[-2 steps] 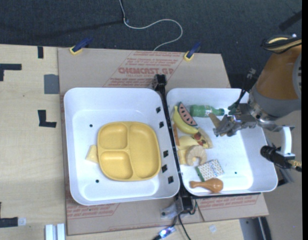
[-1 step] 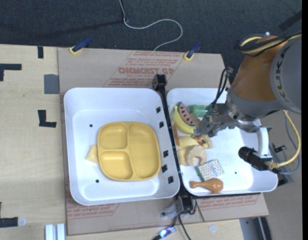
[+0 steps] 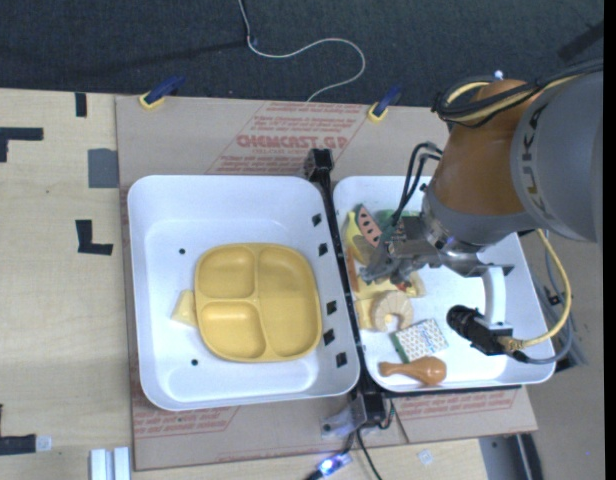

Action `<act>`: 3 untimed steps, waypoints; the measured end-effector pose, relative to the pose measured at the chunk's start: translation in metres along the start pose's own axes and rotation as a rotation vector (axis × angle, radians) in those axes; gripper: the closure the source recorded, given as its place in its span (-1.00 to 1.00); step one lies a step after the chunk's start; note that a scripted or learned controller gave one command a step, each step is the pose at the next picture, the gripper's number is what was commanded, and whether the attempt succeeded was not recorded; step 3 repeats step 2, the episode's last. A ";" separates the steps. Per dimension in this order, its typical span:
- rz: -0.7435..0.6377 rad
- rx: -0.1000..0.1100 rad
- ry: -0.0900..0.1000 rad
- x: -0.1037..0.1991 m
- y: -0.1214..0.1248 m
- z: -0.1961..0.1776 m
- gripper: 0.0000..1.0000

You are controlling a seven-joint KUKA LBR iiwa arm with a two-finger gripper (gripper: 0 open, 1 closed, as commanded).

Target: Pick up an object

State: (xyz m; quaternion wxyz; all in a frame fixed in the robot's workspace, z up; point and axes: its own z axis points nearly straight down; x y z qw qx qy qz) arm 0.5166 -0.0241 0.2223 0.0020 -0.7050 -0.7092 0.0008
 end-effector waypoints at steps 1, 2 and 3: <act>-0.001 -0.001 0.000 0.046 0.004 0.004 1.00; 0.002 0.000 -0.001 0.067 -0.007 0.004 1.00; 0.002 0.000 -0.001 0.067 -0.007 0.004 1.00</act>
